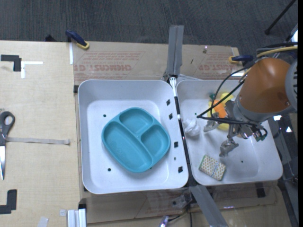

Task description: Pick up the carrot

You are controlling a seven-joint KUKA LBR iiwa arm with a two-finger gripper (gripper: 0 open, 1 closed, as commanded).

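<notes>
The carrot (pixel 220 109) is a small orange piece near the back of the right bin (pixel 265 171), partly hidden by the arm's wrist and touching a yellow item (pixel 219 99). My gripper (pixel 229 147) hangs low over the middle of the right bin, nearer the front than the carrot and a little to its right. Nothing shows in the gripper. The arm's orange band (pixel 265 84) looms above the bin's right side.
A crumpled white object (pixel 191 126) lies by the right bin's left wall. A speckled sponge-like block (pixel 212 167) sits near its front. The left bin (pixel 90 126) holds a blue divided plate (pixel 136 139). Scissors (pixel 4 126) lie on the bench at far left.
</notes>
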